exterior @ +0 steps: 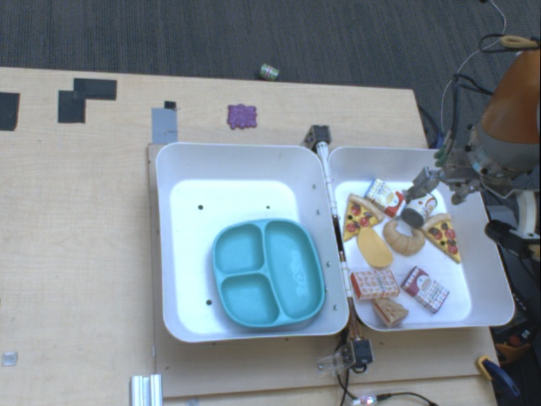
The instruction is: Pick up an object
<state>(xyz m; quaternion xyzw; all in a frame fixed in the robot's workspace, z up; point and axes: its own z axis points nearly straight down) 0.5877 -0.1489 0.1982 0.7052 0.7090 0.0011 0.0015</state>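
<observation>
- Right bin point(499, 299), toy food in a loose cluster: pizza slice point(362, 214) at the left, yellow oval piece point(374, 248) below it, brown bun-like piece point(405, 238) in the middle, second pizza slice point(444, 235) to the right.
- Small printed carton point(382, 193) near the far wall; red-and-white box point(374, 283), second red box point(426, 289) and brown wedge point(390, 312) toward the near wall.
- Left bin point(182, 189) carries a blue three-compartment tray point(269, 272), sitting low and right of centre.
- Gripper point(413, 210) is down inside the right bin, tip just above or touching the bun's upper edge, between the carton and the right-hand pizza slice.
- End effector state: cannot tell whether released or clenched; the tip is too small and dark against the clutter.
- Progress, as a judgement: the approach looks made, no grasp is confirmed. Nothing is visibly lifted; every item lies on the bin floor. Closing, lifting and clearing the rim are all left.
- Room: pieces around the bun nearly touch, so neighbours could be nudged. Open white floor lies along the near-right corner and far-left corner.
- Edges: the shared wall between the bins is well left of the tip; the right wall is nearer the arm's side.
</observation>
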